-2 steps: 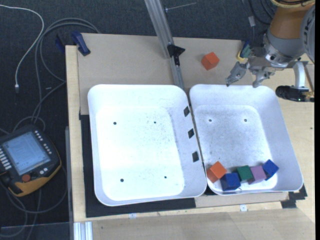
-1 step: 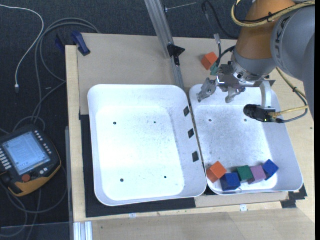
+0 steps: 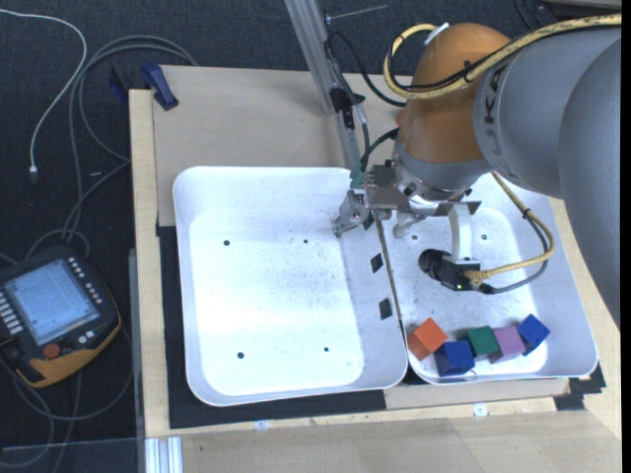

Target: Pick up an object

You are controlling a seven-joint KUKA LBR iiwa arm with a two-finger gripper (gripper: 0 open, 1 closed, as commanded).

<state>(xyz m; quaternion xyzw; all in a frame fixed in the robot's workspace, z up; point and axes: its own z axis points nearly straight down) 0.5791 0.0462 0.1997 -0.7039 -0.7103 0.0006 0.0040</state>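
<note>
Even, bright overhead light, white bins (image 3: 197, 205) near glare, soft shadows, slightly grainy focus throughout

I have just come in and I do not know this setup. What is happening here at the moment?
A robot arm reaches in over two white bins on a bench. Its gripper is near the wall where the left bin and the right bin meet. Five small blocks lie together at the near edge of the right bin: orange, dark blue, green, purple and blue. The gripper is well away from them, and no block is seen between its fingers.
</note>
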